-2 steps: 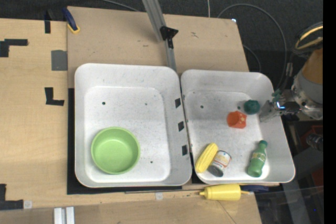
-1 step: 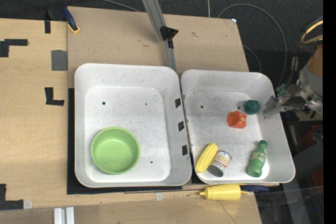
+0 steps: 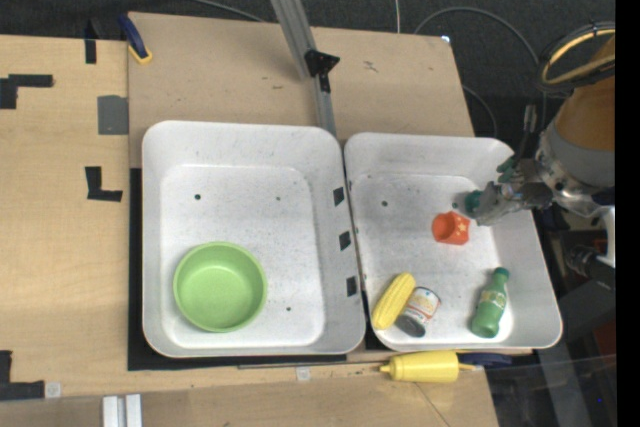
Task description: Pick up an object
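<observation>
1. Two white bins sit side by side on the bench, their inner rims touching along the middle; the left bin point(image 3: 160, 155) holds one thing, the right bin point(image 3: 420, 150) holds four.
2. A green bowl point(image 3: 219, 286) sits upright in the left bin's near-left corner, close to the front and left walls. The rest of that floor is bare, so there is wide room behind it and to its right.
3. In the right bin, a yellow corn cob point(image 3: 393, 301) lies tilted near the front-left corner, touching a small can point(image 3: 419, 308) just to its right.
4. An orange object point(image 3: 450, 228) sits mid-floor, apart from the walls, with open floor to its left and behind it.
5. A green bottle point(image 3: 489, 304) lies near the front-right corner, close to the right wall.
6. A yellow bottle point(image 3: 423, 367) lies outside, along the right bin's front rim.
7. The gripper point(image 3: 476, 204) hangs over the right bin just right of the orange object and above it; whether the fingers are apart or together cannot be told, and nothing shows between them.
</observation>
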{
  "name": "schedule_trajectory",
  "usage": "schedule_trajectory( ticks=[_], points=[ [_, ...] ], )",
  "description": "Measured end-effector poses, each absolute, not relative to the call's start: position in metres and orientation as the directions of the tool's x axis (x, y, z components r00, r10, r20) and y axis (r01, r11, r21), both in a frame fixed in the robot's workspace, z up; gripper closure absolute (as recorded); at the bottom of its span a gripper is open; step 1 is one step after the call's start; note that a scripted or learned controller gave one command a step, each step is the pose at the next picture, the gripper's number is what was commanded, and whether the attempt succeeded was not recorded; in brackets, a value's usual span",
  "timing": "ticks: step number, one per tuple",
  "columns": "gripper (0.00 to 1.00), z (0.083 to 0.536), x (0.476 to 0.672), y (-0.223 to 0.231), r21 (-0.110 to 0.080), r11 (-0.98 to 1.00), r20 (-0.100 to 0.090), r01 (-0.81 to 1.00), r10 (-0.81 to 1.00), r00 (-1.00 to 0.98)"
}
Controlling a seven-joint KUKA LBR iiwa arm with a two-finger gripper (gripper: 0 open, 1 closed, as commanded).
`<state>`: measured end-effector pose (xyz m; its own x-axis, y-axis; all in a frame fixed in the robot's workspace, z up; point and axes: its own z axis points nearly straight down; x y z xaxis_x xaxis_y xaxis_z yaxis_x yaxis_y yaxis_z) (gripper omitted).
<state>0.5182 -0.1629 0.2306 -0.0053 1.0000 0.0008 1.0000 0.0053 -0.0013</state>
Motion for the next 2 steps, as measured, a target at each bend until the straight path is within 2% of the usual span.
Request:
schedule_trajectory(
  ticks=[2],
  points=[
    [1.00, 0.223, 0.512, -0.054, -0.004, 0.006, 0.002, 1.000, 1.000, -0.006]
  ],
)
